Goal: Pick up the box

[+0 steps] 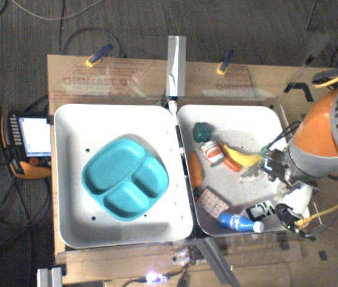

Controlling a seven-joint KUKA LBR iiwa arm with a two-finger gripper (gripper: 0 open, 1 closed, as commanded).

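Desk [127,79], brown, carried two white bins. Left bin [73,214]: one teal divided tray [126,177], lying flat near the middle. Right bin [246,121]: box [212,202], brownish with a print too small to read, lay flat in the near left corner, well apart from the gripper. Blue bottle [237,222] lay on its side just beside the box along the near wall, its cap end partly behind robot hardware. An orange carrot-shaped piece [195,168] ran along the left wall, beyond the box. A dark green lump [202,131], its form unclear, sat towards the far side. A small red-and-white container [212,152] was tilted just beside a banana [240,157], whose right end met the gripper. Gripper [270,165] stood over the right side of the right bin, seen from above with the grey and orange arm [318,139] covering much of it; its grasp state could not be told, and nothing was seen held. The arm was cut off at the right edge.
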